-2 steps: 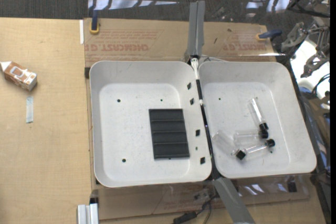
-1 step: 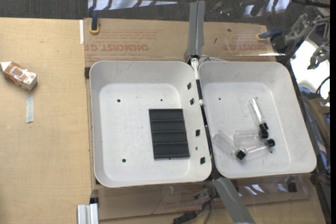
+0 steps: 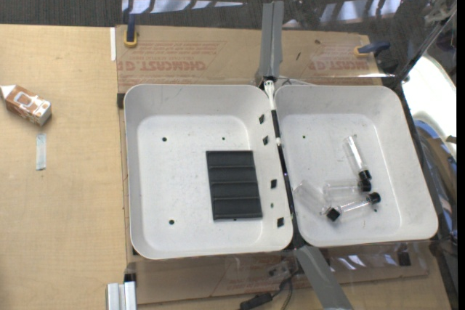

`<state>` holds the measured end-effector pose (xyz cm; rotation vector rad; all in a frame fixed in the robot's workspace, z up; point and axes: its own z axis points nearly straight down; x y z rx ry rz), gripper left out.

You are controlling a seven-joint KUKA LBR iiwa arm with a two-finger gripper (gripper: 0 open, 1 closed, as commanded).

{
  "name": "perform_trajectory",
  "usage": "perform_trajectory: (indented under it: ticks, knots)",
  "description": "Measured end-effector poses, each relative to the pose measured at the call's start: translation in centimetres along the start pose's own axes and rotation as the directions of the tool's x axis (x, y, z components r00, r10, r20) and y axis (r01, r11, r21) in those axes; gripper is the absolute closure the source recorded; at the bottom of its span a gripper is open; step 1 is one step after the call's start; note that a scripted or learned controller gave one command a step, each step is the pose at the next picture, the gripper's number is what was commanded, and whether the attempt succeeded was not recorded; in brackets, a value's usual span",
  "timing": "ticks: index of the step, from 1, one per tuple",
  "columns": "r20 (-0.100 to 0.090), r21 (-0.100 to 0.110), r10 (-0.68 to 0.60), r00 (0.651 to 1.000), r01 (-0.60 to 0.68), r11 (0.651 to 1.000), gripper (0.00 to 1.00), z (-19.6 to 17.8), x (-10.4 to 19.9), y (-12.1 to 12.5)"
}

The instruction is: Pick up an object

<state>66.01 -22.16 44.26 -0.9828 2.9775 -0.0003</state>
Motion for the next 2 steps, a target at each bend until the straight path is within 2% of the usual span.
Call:
perform_trajectory:
  ticks: [1,2]
  knots:
    - [0.005,0.001,0.005,1.000,-0.005,1.000,1.00,-0.91,-0.07,-0.10]
    - [0.005,0.001,0.005,1.000,-0.005,1.000,0.00,-0.91,-0.07,-0.10]
